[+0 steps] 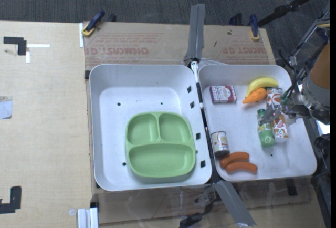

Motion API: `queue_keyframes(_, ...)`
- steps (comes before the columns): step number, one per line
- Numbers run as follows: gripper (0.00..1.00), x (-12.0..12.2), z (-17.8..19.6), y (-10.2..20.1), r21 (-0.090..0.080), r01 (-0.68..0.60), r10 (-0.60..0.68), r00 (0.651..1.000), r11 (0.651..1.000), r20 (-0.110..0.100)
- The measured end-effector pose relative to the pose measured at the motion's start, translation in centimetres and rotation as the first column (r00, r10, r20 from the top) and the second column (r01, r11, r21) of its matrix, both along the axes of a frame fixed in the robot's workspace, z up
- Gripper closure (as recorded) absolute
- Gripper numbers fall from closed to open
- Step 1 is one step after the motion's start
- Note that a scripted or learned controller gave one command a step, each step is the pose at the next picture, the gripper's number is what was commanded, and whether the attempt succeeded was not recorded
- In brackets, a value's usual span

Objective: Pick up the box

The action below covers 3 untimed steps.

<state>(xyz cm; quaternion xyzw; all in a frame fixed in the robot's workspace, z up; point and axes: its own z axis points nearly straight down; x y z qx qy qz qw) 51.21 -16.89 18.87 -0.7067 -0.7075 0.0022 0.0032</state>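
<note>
Box (223, 94), small, red and white, lies flat in the right bin (252, 172).

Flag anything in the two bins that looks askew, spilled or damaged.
Nothing spilled or damaged. In the right bin, the can lies on its side near the sausages, and the green bottle lies against a carton beside the gripper.

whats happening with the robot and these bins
The grey arm reaches in from the right, its hand low in the right white bin over a green bottle and a red-and-white carton. The small red box lies apart, untouched, at the bin's back. A green divided plate sits in the left bin.
</note>
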Motion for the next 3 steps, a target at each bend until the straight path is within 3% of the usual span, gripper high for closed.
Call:
queue_keyframes(1, 0.00, -0.4, 0.9, -1.7, 0.000, -0.009, 0.009, 1.000, 1.000, 0.001)
queue_keyframes(2, 0.00, 7.2, -6.4, 3.8, 0.000, -0.209, 0.209, 0.978, 0.978, 0.001)
queue_keyframes(3, 0.00, 14.7, -9.5, 6.4, -0.002, -0.174, 0.174, 0.985, 0.985, 0.004)
